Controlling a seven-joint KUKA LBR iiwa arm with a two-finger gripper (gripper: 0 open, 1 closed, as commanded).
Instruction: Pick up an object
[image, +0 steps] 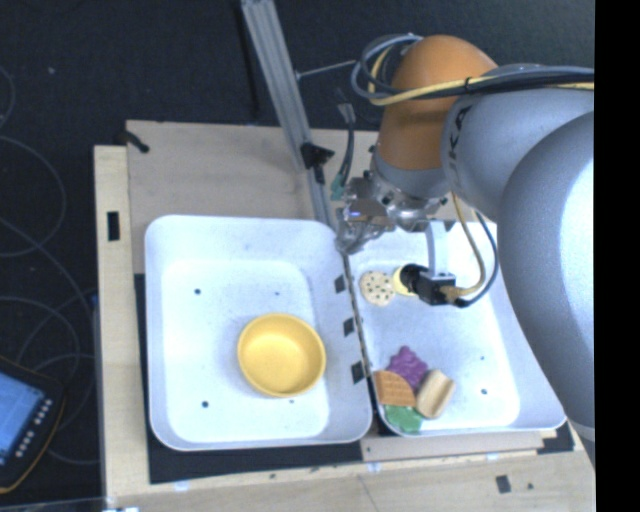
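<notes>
left bin (180, 250): yellow bowl (281, 354) | right bin (500, 400): cookie (377, 288), grapes (406, 363) | gripper (352, 232): state unclear

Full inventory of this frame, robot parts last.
bins: 2, white, side by side on the bench
bowl: 1, yellow, left bin, near its middle
cookie: 1, pale with dark specks, right bin, upper left
grapes: 1 bunch, purple, right bin, lower left
bread piece: 1, tan, right of the grapes
waffle-like piece: 1, orange, over a green item
arm: 1, grey with orange band, from the right
gripper: 1, over the divider
</notes>
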